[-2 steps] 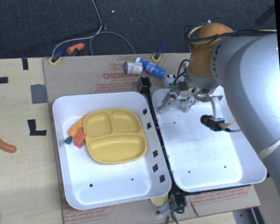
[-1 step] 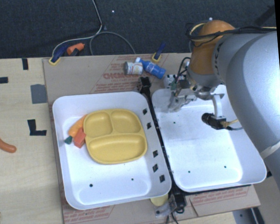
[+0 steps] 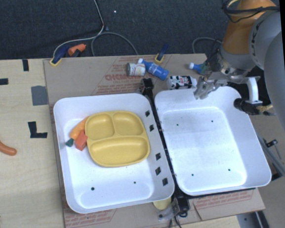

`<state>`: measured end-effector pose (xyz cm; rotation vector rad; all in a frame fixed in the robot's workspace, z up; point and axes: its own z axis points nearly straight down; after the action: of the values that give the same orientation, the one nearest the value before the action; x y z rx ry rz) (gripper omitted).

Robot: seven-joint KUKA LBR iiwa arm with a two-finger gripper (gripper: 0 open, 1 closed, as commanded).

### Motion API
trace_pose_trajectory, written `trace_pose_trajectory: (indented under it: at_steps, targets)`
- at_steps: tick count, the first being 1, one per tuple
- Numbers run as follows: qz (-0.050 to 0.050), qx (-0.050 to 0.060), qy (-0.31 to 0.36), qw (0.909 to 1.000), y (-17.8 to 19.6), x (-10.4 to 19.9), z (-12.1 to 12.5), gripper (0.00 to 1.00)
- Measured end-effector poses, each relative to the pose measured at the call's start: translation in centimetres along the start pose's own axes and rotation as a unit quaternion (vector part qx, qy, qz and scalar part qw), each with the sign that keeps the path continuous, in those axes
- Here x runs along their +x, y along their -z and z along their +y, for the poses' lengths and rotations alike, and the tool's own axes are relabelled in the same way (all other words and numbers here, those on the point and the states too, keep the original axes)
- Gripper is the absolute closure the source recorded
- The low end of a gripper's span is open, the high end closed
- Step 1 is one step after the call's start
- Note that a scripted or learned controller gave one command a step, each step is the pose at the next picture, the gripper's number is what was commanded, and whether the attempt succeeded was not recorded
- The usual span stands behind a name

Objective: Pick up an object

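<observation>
The left bin [image 3: 75,191] holds a yellow divided plate [image 3: 117,138]. Small orange and red toy pieces [image 3: 78,137] lie against the plate's left edge, with a green bit [image 3: 69,142] beside them. My gripper [image 3: 205,89] hangs over the back rim of the right bin [image 3: 210,150], near its far middle. Nothing shows in its grasp. The grey arm with its orange band [image 3: 241,28] reaches in from the upper right.
Behind the bins lie a white and blue bottle [image 3: 147,68] and a black-and-white item [image 3: 181,82], close to the gripper. An orange sausage toy [image 3: 2,144] rests on the bench far left. Clamps and a cable sit along the back edge.
</observation>
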<state>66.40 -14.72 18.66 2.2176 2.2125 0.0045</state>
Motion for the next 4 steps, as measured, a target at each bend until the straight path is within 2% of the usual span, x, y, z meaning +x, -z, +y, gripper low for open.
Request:
trace_pose_trajectory:
  at_steps: [1,2,3,4]
  targets:
    - [0.001,0.003,0.001,1.0,-10.3,4.7,-5.7,1.0]
    - [0.001,0.003,0.0,1.0,-6.0,0.3,-5.8,1.0]
    - [0.004,0.002,0.006,1.0,0.3,11.0,-7.0,1.0]
    - [0.004,0.004,0.006,1.0,1.8,18.5,-7.2,1.0]
